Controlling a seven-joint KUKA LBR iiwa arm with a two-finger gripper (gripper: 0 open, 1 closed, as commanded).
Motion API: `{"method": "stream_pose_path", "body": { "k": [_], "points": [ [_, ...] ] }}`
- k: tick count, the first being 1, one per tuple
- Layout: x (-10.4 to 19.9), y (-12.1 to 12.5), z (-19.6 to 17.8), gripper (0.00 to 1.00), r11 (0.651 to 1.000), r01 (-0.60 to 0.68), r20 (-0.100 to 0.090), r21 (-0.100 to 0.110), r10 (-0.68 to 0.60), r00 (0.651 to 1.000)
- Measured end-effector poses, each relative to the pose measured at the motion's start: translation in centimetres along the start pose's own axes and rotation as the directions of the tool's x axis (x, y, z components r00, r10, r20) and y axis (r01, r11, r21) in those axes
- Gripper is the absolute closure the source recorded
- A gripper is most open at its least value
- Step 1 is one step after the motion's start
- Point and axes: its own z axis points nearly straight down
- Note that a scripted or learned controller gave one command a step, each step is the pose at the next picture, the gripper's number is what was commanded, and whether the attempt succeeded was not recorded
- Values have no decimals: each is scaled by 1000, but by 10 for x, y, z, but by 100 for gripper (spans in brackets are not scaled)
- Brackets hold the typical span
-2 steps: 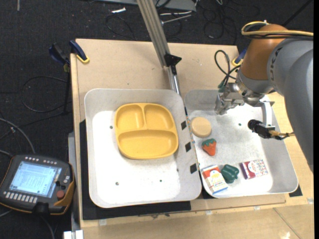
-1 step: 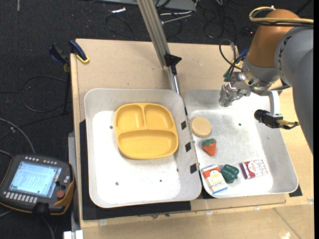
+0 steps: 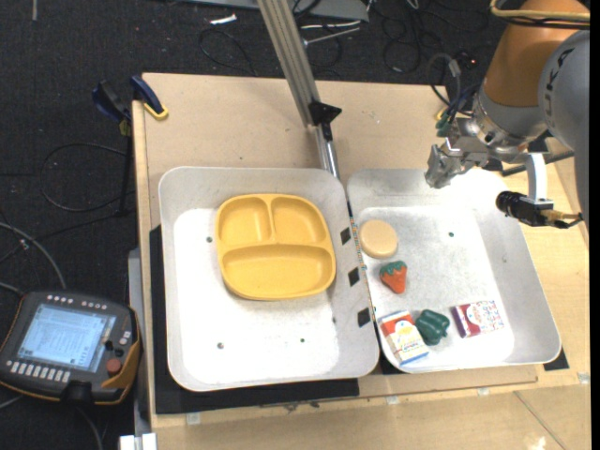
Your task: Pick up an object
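Observation:
My gripper (image 3: 441, 174) hangs over the far edge of the right bin (image 3: 487, 251), with nothing visible between its fingers. Well in front of it and to the left, a round tan disc (image 3: 379, 238) lies near the bin's left wall. Just below the disc is a red strawberry toy (image 3: 395, 276). Along the bin's front edge lie a small orange-and-white carton (image 3: 404, 337), a dark green piece (image 3: 432, 324) touching it, and a white-and-purple packet (image 3: 478, 319).
The left bin (image 3: 187, 279) holds a yellow divided plate (image 3: 275, 246). A slanted metal pole (image 3: 295, 54) rises behind the bins' seam. A teach pendant (image 3: 66, 340) lies off the bench at the left. A blue-and-yellow clamp (image 3: 141, 97) grips the bench's far left corner.

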Motion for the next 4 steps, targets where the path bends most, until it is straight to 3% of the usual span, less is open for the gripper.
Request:
{"method": "stream_pose_path", "body": {
  "k": [1,2,4],
  "points": [
    [0,2,-49,100,1000,3,0,-1,-3,1000],
    [47,-21,-42,100,1000,7,-3,8,-7,1000],
    [160,-40,-44,100,1000,9,-4,8,-9,1000]
  ]
}}
